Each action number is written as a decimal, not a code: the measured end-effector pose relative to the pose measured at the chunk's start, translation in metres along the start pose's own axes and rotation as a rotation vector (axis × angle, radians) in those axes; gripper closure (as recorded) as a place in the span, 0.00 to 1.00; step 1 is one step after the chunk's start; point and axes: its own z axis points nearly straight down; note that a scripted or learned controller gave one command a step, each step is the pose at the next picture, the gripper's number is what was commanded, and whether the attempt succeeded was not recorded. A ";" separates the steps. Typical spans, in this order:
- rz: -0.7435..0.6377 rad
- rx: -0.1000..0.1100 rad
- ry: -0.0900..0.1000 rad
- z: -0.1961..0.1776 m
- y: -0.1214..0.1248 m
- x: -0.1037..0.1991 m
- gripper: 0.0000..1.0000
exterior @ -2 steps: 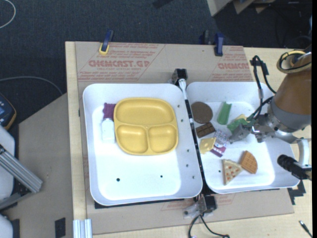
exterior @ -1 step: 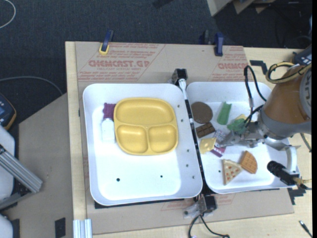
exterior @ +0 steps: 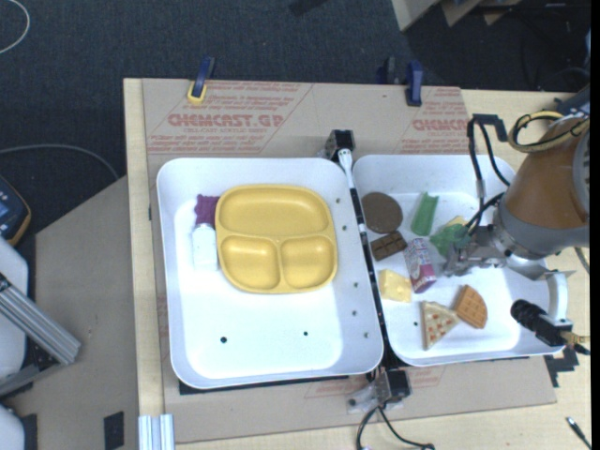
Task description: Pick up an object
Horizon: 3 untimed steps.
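Right bin (exterior: 487, 347): gripper (exterior: 457, 256) beside pink packet (exterior: 422, 262).

Two clamps — one yellow (exterior: 199, 81), one blue (exterior: 412, 81) — grip the brown board's (exterior: 281, 111) far edge.

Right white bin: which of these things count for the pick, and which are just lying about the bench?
In play:
gripper, low in the right white bin
green block
brown round disc
dark brown bar
pale yellow wedge
waffle triangle
orange waffle piece

Lying about:
yellow three-compartment tray in the left white bin
purple piece
white piece
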 end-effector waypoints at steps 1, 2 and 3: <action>-0.002 -0.001 -0.003 -0.063 0.003 -0.004 1.00; -0.003 -0.002 -0.003 -0.127 0.009 -0.007 1.00; -0.002 0.004 -0.001 -0.125 0.009 -0.007 1.00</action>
